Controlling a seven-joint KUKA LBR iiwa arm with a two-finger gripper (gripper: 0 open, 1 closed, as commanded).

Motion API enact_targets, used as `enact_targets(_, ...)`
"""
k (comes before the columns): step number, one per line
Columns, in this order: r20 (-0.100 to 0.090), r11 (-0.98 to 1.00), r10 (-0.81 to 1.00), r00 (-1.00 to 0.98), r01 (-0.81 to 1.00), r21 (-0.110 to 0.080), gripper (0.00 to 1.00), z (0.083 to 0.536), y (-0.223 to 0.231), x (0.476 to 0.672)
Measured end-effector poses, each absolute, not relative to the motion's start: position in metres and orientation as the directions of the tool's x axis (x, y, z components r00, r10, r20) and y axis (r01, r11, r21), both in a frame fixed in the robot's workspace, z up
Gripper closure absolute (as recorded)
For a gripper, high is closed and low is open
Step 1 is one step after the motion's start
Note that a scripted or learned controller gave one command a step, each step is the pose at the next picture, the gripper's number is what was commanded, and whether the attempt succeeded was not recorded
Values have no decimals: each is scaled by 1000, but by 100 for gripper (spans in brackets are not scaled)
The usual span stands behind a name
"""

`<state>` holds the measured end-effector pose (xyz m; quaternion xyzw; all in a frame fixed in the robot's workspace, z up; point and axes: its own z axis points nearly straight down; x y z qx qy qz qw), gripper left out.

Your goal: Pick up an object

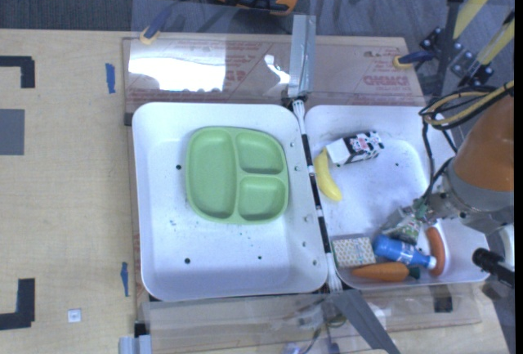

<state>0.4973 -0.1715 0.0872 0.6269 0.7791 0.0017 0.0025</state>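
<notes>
Right bin (392,127) crowded, banana (328,177), carrot (380,271), blue bottle (402,251), jaws (418,213) state unclear

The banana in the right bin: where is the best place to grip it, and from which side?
Grip the banana at its middle, coming from straight above, jaws across its narrow width. It lies flat and apart from other items, but close to the bin's left wall, so a sideways approach seems blocked.

We see our one arm (490,160) reaching in from the right edge, grey with its orange band above the wrist, wrist angled down and to the left, our gripper (418,217) low at its tip, cables looping over the arm's upper side
</notes>
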Motion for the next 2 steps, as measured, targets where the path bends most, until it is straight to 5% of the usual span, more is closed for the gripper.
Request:
enact_targets(1, -8, 212, 977, -212, 977, 15, 100, 99, -173, 500)
enact_targets(2, 0, 70, 998, -70, 998, 1, 100, 190, -123, 541)
